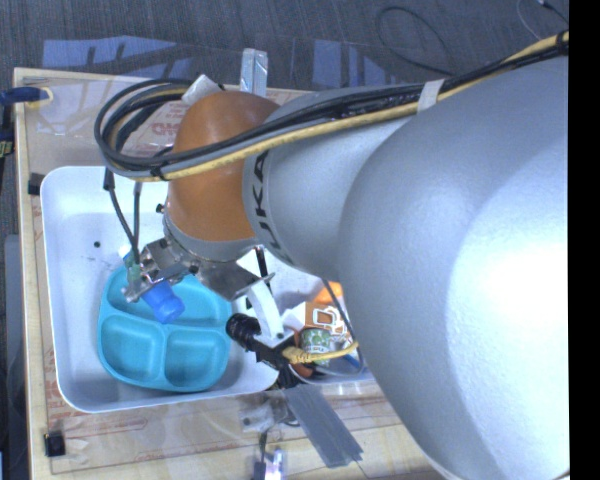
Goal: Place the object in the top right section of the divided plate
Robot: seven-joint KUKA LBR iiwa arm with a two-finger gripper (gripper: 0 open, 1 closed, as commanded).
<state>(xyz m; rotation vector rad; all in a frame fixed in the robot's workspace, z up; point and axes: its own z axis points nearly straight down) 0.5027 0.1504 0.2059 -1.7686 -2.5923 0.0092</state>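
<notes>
The divided plate (170, 343), light blue, is lying in the left white bin (65, 268), and the gripper (145, 278) is hanging over the plate's upper edge with a small blue object (163, 302) that is seemingly clenched between its fingers, though the wrist is crowding the view. The placing step is probably under way, and the next move is calling for a release over the top right section. Right of the plate, mixed items (320, 340) are sitting under the arm.

Bright, even light; soft, slightly blurred picture.
</notes>
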